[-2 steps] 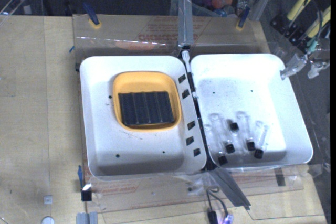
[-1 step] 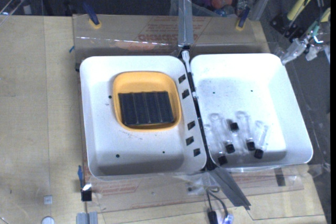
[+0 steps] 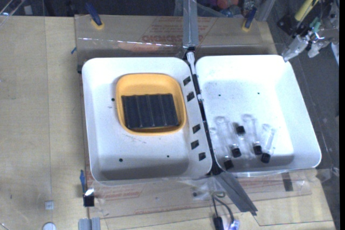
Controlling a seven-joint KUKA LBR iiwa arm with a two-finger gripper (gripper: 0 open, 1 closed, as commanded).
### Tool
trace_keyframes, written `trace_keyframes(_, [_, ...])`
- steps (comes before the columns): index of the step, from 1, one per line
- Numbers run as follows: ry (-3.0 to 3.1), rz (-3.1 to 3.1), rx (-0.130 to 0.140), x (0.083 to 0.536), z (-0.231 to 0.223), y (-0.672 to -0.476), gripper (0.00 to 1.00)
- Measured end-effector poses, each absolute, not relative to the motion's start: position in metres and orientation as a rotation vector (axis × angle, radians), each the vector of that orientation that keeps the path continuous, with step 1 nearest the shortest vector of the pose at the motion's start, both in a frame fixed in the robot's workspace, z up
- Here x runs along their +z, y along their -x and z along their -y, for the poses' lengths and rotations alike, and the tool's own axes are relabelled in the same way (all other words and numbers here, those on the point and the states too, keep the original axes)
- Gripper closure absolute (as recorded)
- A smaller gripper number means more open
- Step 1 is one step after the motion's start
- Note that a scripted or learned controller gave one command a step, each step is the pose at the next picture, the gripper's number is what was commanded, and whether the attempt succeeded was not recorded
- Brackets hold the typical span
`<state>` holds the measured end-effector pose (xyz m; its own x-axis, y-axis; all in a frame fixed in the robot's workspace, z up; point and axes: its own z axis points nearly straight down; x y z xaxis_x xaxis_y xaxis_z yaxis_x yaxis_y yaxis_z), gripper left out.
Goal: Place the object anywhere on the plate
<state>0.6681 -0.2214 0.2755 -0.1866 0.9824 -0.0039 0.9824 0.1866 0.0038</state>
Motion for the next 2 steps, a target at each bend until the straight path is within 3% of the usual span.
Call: trace_keyframes(2, [-1.904,-2.501,-0.002,0.247,0.221,-0.668,0.00])
